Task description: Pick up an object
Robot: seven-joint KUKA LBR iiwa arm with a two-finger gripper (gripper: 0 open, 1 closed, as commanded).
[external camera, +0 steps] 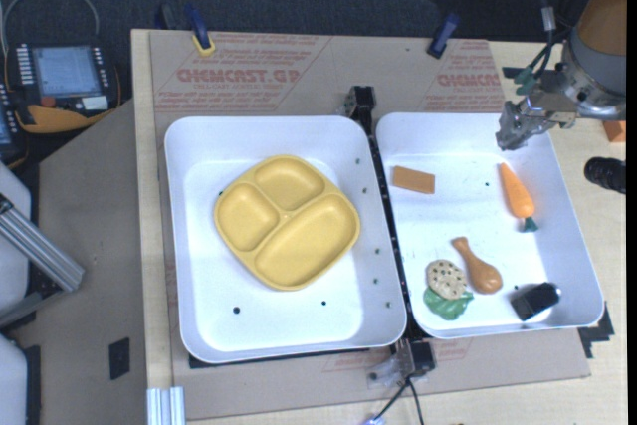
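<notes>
— What are you looking at, going left to right?

— The left white plastic bin (189, 244) is holding a yellow three-compartment plastic plate (287, 221). It is wide and smooth, awkward for two fingers. In the right white bin (572, 264), a flat orange cracker-like slab (413, 180) is lying at ten o'clock. Down at six, a speckled toy cookie on a green leaf (447, 287) is touching a tan toy drumstick (478, 267). A black blocky piece (535, 300) is sitting at five, and an orange toy carrot with a green tip (517, 192) is lying at two.

— And you?

— My gripper (513, 129) is hovering over the right bin's rim at one o'clock, just above the carrot. Whether my fingers are spread or closed, I cannot tell; nothing is showing between them.

— Which one are you judging easiest?

— The carrot, I am thinking. It is probably light, stiff moulded plastic, somewhat slick and tapered, so it could be squirting out if pinched near the tip. I am favouring the thicker upper half, closing across its width.
</notes>
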